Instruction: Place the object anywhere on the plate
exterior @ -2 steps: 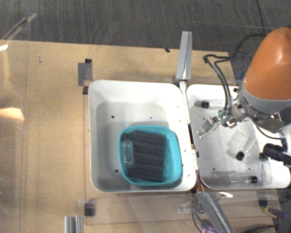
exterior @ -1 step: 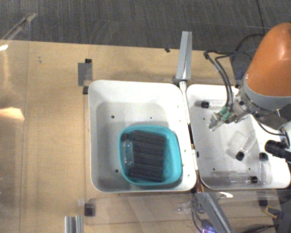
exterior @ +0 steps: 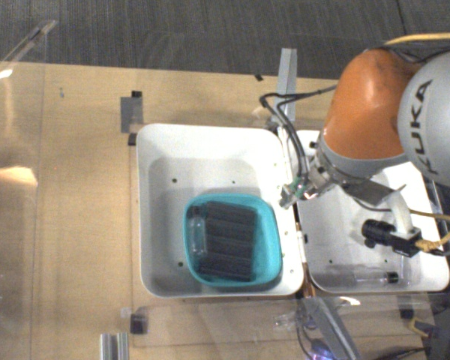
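A teal square plate (exterior: 270,238) sits in the left bin (exterior: 161,201), toward its front right. A dark ribbed rectangular object (exterior: 226,240) lies flat on the plate and covers most of its middle. My arm, with its orange band (exterior: 364,111), hangs over the right bin (exterior: 337,265). The gripper (exterior: 366,193) sits below the wrist, above that bin's back left part and apart from the plate. The wrist hides most of it.
A thin pale stick with a dark tip (exterior: 376,278) lies near the right bin's front wall. Cables (exterior: 285,126) run down from the wrist along the wall between the bins. Wooden bench surrounds both bins.
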Robot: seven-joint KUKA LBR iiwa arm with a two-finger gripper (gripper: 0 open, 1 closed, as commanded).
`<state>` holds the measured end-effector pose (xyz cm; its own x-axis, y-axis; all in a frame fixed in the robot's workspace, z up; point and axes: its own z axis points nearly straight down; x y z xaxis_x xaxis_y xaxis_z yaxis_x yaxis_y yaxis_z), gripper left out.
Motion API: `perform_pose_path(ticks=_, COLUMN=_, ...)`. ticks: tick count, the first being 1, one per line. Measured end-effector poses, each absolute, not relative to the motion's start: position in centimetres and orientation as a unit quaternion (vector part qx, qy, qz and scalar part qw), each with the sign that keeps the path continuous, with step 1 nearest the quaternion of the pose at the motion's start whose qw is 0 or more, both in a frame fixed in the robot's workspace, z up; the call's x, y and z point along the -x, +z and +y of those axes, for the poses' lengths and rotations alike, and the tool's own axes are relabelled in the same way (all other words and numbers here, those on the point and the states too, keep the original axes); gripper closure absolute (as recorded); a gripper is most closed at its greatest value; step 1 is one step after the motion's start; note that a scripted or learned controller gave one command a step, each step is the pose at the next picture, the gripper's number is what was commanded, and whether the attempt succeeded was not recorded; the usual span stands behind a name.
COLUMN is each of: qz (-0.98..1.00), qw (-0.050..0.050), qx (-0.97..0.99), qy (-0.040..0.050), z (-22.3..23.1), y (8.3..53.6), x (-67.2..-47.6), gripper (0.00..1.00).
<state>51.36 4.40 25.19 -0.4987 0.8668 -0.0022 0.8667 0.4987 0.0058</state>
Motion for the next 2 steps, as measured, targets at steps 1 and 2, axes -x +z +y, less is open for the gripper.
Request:
perform_pose_path(ticks=1, qz=0.895, qw=0.002, qx=-0.446, qy=0.002, z=9.75, y=18.44, x=-48.82, gripper=1.0)
perform_pose_path(ticks=2, qz=0.895, qw=0.002, qx=-0.447, qy=0.0022, z=9.72, y=18.46, x=-48.83, gripper=0.0)
